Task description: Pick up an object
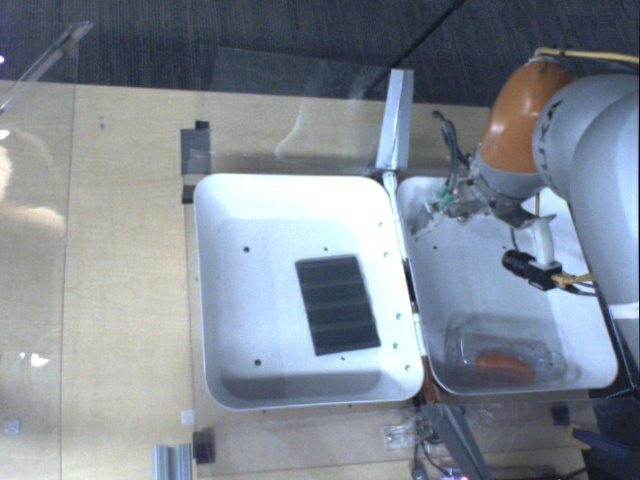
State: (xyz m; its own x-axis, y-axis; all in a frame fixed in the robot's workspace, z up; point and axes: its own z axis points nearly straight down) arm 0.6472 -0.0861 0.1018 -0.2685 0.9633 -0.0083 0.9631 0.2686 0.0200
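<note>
A dark ribbed rectangular pad (338, 304) lies flat in the middle of the left bin (230, 268). A clear plastic item with an orange piece inside (503, 359) rests near the front wall of the right bin (470, 278). My gripper (437, 211) hangs low over the back left corner of the right bin, close to the divider between the bins. It is well apart from both objects, and I see nothing held in it. The grey arm and its orange band (520, 118) cover the right bin's back right part.
A metal bracket (396, 118) stands upright behind the gap between the bins. Black clamps (197, 150) sit at the left bin's corners. A black cable connector (530, 266) hangs from the arm over the right bin. Bare wooden bench (100, 288) extends to the left.
</note>
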